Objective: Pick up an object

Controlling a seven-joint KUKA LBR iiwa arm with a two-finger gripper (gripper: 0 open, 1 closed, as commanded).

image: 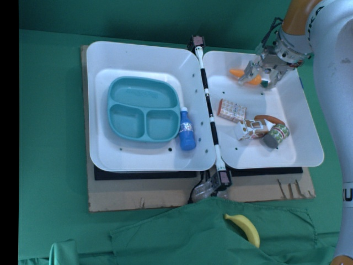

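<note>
My gripper [257, 79] hangs low over the far part of the right bin [300, 106], with its fingers spread apart. An orange carrot-like piece [238, 72] lies on the bin floor just under and to the left of the fingers; part of it is hidden by them, and it does not look lifted. Nearer the front of this bin lie a small patterned box [231, 110], a white printed carton [252, 129], a reddish sausage [271, 118] and a small can [277, 135] on its side.
The left bin [110, 57] holds a teal divided plate [144, 108] and a blue bottle [186, 129] beside the plate's right edge. A black-and-white divider bar [208, 101] runs between the bins. A banana [244, 228] rests on green cloth in front of the bench.
</note>
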